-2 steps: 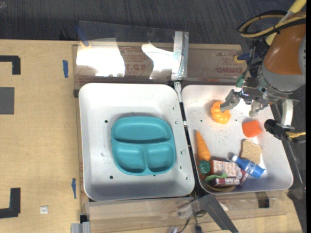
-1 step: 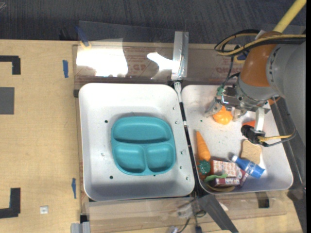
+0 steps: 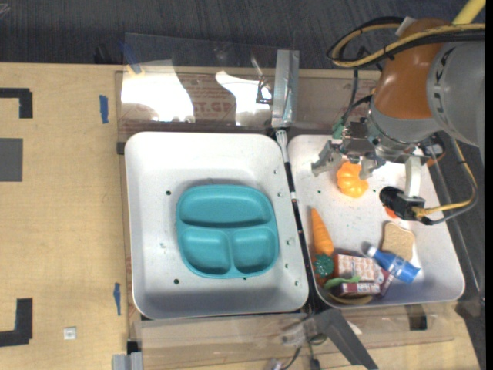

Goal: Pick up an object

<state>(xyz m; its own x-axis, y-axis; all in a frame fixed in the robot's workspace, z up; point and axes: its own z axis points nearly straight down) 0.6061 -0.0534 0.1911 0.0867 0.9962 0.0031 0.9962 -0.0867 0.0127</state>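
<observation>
The two-finger gripper point(image 3: 352, 159) is spread wide just above the small orange plastic pumpkin point(image 3: 351, 181); it's best centred before being closed.

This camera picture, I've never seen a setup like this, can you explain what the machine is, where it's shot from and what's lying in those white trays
One camera looks down at a slant on a bench with two shallow white bins. The grey and orange machine at right is a robot arm; its gripper hangs over a small orange fruit in the right bin. Nothing is visibly held. That bin also holds a carrot, a slice of bread, a blue bottle and a red packet. The left bin holds a teal divided plate.
</observation>
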